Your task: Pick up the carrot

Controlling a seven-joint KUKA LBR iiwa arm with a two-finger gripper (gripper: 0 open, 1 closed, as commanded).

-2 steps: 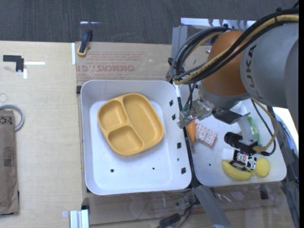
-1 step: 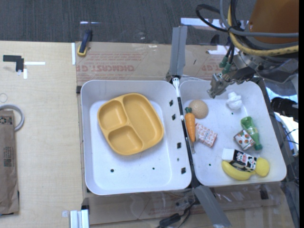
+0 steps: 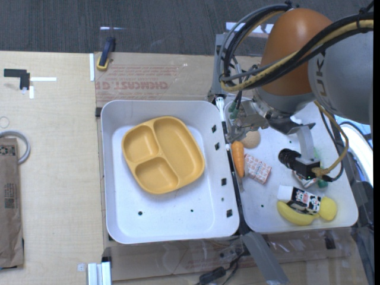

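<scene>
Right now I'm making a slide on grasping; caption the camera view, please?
Gripper by the carrot in the right bin; yellow divided plate in the left bin.

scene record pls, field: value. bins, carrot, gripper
left bin: yellow divided plate
right bin: carrot, pale egg-shaped item, pink-and-white box, banana, black-and-white item
carrot position: lying along the right bin's left edge, between the wall and the box
gripper: over the carrot's upper end
grasp: not visible
</scene>
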